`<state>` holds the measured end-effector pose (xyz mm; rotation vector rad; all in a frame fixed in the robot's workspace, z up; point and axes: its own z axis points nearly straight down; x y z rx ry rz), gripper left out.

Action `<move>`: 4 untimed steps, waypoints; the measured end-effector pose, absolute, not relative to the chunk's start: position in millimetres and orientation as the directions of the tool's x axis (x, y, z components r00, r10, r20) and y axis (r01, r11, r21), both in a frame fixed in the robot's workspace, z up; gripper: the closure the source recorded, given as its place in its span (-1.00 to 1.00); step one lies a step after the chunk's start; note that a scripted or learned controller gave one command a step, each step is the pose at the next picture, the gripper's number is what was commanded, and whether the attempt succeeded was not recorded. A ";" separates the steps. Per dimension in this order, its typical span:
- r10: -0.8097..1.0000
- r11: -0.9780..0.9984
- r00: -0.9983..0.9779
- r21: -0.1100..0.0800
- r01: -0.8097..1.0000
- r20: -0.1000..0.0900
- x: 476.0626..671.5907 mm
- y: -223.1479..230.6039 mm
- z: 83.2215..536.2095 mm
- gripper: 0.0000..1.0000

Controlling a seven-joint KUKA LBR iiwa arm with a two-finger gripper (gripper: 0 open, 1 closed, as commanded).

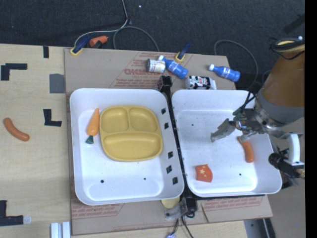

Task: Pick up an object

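Note:
My gripper (pixel 229 135) hangs over the right bin (pixel 213 103), towards its right side, and stands open with nothing between its fingers. One grey finger (pixel 218 134) points left and down over bare bin floor. An orange sausage (pixel 247 151) lies on the bin floor just below and to the right of the gripper, close to the other finger. A red chunk (pixel 204 173) sits near the bin's front edge, apart from the gripper. In the left bin (pixel 119 190) lie a carrot (pixel 92 122) and a yellow divided plate (pixel 131 133).
Behind the bins lie two blue bottles (pixel 177 68) (pixel 225 72), a white can (pixel 156 65) and a black-and-white packet (pixel 200 82). Another sausage (pixel 16 129) rests on the bench far left. The divider between the bins carries black clips (pixel 171 133).

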<state>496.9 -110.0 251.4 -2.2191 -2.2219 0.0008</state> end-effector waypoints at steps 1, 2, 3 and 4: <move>1.000 -0.002 0.002 -0.002 1.000 -0.003 561.5 -166.8 205.6 -1.00; 1.000 -0.001 0.001 0.004 1.000 -0.004 625.9 -222.8 211.0 -1.00; 1.000 -0.002 0.002 -0.011 1.000 0.003 561.1 -223.3 139.5 -1.00; 1.000 0.005 -0.005 0.007 1.000 -0.002 632.0 -221.2 176.4 -1.00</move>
